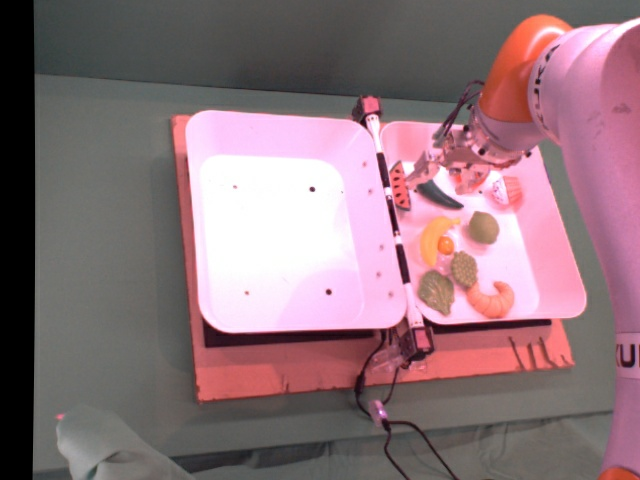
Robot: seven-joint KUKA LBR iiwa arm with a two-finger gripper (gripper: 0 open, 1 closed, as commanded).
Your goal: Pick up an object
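We see two shallow white bins side by side on a reddish board (300,368) that lies on the green bench (100,268). The left bin (220,133) has only small dark dots on its floor. The right bin (560,278) holds several toy food pieces.

The arm (590,78) comes in from the right, and its gripper (440,173) hangs over the upper part of the right bin. From this angle we cannot tell if it is wide or narrow, and we do not see any object clearly held in it.

Just under the gripper lies a dark green long piece (440,196), like a cucumber or a pepper, and the gripper seems to touch it or to be very near. To its left, against the bin wall, there is a watermelon slice (399,186). On the other side of the gripper we see a red and white piece (506,191), partly hidden.

Lower in the bin there are a banana (434,238) with a small orange ball (446,244) touching it, a green round fruit (484,227), two green leafy pieces (464,268) (436,291) and an orange shrimp (491,299).

Between the bins runs a white bar with black marks (392,208), and black cables (400,428) go out from its lower end.
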